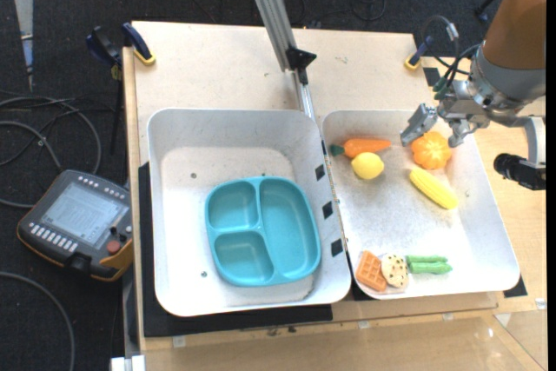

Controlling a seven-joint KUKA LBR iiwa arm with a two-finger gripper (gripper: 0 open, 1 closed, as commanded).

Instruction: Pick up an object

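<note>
A waffle point(371, 271), cookie point(394, 270) and bean point(428, 264) hug the right bin's point(486, 226) near edge. The tool point(437, 125) hangs spread above the orange point(431, 151) (far wall close), bare floor mid-bin.

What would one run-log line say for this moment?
gripper: open, straddling orange | right bin: carrot, lemon, corn | nothing lifted

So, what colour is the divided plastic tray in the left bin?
Turquoise blue; the camera view shows it clearly.
</note>
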